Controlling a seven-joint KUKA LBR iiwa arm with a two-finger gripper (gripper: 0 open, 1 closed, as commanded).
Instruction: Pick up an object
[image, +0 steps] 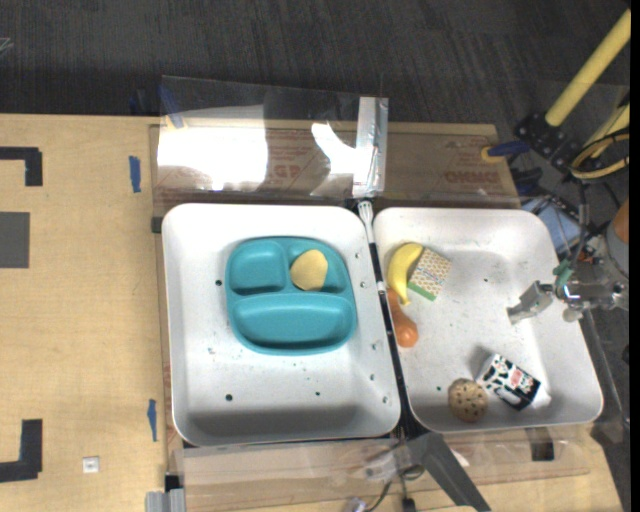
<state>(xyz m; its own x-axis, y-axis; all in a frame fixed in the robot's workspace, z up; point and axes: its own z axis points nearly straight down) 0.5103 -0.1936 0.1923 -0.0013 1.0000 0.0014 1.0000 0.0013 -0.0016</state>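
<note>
Gripper (527, 303), metallic, hovers over the smooth white right bin (480, 225).

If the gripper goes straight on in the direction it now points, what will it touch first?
The gripper points left and down into the right bin. It would probably meet that bin's bare white floor first; the banana lies farther along. Height is unclear.

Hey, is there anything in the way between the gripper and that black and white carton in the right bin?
Nothing visible is. The gripper sits at the right bin's right side, and the black and white carton lies below it in the picture, with bare bin floor between them. The cookie lies on the carton's far side.
</note>
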